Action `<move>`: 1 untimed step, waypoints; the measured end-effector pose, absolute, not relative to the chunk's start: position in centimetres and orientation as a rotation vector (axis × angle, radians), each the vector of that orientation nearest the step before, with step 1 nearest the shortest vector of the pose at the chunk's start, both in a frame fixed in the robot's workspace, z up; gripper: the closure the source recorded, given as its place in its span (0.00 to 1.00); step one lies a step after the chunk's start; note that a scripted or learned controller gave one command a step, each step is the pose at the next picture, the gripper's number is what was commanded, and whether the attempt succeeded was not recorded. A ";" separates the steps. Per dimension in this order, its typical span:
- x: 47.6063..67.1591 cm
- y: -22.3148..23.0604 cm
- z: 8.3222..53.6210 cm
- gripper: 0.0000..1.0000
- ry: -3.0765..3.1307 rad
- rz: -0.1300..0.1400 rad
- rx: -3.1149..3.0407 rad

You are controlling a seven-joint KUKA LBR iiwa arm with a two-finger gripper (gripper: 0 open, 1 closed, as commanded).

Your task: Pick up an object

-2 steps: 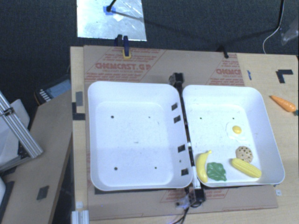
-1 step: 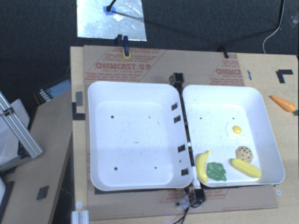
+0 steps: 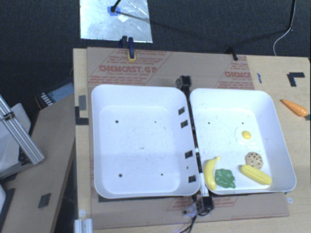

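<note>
Here, from the camera view, two shallow white bins sit side by side on a brown cardboard sheet point(image 3: 146, 67) printed with red lettering. The left bin point(image 3: 104, 98) shows a bare white floor with a few small dark dots. The right bin point(image 3: 265, 101) carries all the loose objects, gathered in its near half.

A yellow banana point(image 3: 210, 173) lies in the near-left corner of the right bin, close against the wall it shares with the left bin, curving toward the bin's middle. A green leafy piece point(image 3: 225, 178) lies just beside the banana, touching or nearly touching it. Further right, a yellow corn cob point(image 3: 256, 174) lies at a slant near the front wall. A round brown cookie point(image 3: 253, 159) sits just behind the corn cob, close to it or touching. A fried egg point(image 3: 246, 135) with a yellow yolk lies apart from the others, nearer the middle of the bin.

An orange carrot point(image 3: 295, 108) lies on the bench outside the right bin, off its far-right corner.

Small black clips point(image 3: 184, 124) run along the seam between the two bins. At the far edge of the cardboard a yellow and blue clamp point(image 3: 130, 47) stands, and behind it a shiny metal sheet point(image 3: 115, 12) lies on dark carpet with a bit of blue tape point(image 3: 114, 11) on it. An aluminium rail point(image 3: 17, 135) leans at the left edge.
</note>
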State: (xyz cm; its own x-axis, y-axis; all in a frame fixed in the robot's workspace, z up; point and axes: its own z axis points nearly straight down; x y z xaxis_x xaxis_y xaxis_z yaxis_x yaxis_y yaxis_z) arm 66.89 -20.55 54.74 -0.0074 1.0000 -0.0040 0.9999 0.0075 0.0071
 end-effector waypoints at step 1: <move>66.9 -20.5 55.9 1.00 2.228 0.004 2.199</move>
